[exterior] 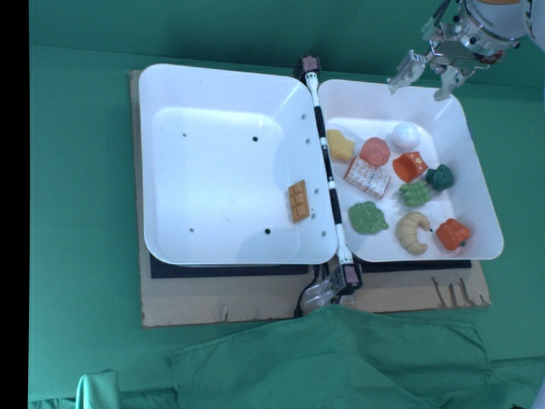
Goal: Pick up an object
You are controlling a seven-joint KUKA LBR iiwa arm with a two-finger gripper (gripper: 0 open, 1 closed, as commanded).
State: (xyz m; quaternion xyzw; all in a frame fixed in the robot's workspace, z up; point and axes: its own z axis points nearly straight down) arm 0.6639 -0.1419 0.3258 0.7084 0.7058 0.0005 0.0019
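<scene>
Arm poised over the far edge of the right bin, jaws spread and holding nothing.

The gripper (423, 74) sits at the upper right of the frame. Below it the right bin (481, 220) holds a white ball (405, 135), a red disc (374, 152), a yellow block (340, 146), a croissant (414, 232) and green pieces. In the left bin (170, 109), a small orange waffle (297, 200) lies near its right wall.
</scene>
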